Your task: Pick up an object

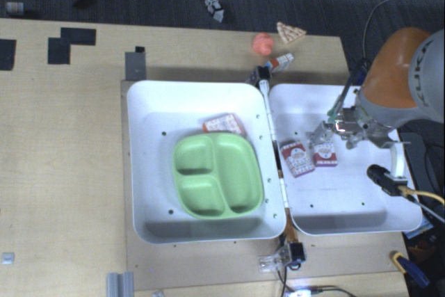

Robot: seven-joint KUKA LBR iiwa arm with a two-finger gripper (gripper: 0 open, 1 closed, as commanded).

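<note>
Reaching in from the right side of the view, the grey arm (417, 80) with its orange band (393, 73) hangs its jaws low over the right white bin (361, 215). The jaws are a small dark and shiny clump, and I cannot tell if they are open or closed. Nothing can be seen held between them.

Just below the jaws and a bit to their left lies a small red packet (326, 156), flat on the bin floor. It is very near the jaws, but I cannot tell if they touch it. A little more to the left of the jaws lies a red and white packet (299, 159), just beside the first one.

Far to the left of the jaws sits the left white bin (142, 149). In it lies a green plate (217, 174) with three parts. Another red and white packet (224, 124) peeks out at the far edge of that plate.

Past the bins, up and to the left of the jaws, a pink ball (263, 44) and a pizza-shaped toy (290, 32) rest on the desk (62, 170).
</note>
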